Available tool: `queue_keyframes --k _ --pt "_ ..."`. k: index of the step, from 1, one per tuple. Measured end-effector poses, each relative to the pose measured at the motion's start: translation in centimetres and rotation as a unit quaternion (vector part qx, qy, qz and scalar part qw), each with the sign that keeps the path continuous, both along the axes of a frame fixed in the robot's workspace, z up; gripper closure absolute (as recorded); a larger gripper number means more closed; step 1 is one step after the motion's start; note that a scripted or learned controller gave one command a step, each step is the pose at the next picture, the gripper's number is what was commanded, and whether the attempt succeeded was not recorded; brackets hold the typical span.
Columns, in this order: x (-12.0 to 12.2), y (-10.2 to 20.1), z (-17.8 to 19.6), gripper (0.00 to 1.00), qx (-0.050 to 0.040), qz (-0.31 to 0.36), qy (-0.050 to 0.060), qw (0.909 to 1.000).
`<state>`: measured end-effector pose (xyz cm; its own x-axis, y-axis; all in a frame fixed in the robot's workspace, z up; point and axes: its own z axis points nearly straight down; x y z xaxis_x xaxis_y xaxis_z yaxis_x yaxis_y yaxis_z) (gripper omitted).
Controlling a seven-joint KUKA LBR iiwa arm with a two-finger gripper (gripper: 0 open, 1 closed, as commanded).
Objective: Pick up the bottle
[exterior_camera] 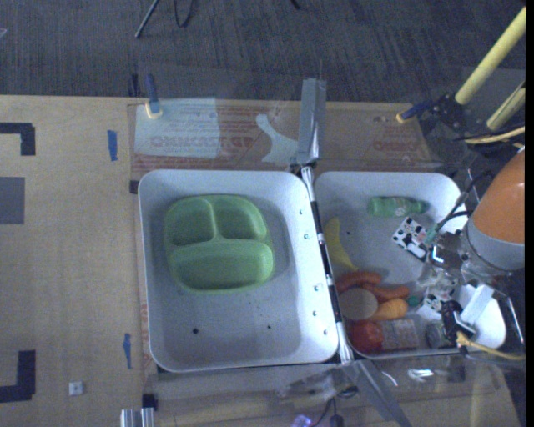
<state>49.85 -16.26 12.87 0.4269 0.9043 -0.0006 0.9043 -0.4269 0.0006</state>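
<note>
At the upper middle of the right bin (pixel 334 193), the green bottle (pixel 397 206) is seen lying flat. The gripper (pixel 440 275) is positioned lower right of it; finger state cannot be told.

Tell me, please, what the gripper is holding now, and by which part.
It cannot be told: the gripper is over the right white bin, apart from the lying green plastic bottle.

Robotics lab, taped plywood bench (pixel 67 275), twin white bins (pixel 150 250), tripod legs (pixel 158 12)
</note>
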Motion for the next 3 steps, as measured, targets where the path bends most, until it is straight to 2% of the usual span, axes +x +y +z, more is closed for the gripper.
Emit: queue_keyframes --k 1,2,3 --pt "0.7 -2.1 -1.2 1.0 -0.0014 0.013 -0.011 0.9999" --pt "0.1 -3.6 -1.7 1.0 0.008 0.008 -0.022 0.9997" --pt "3.9 -3.5 29.7 1.0 -0.0006 0.014 -0.001 0.9999"
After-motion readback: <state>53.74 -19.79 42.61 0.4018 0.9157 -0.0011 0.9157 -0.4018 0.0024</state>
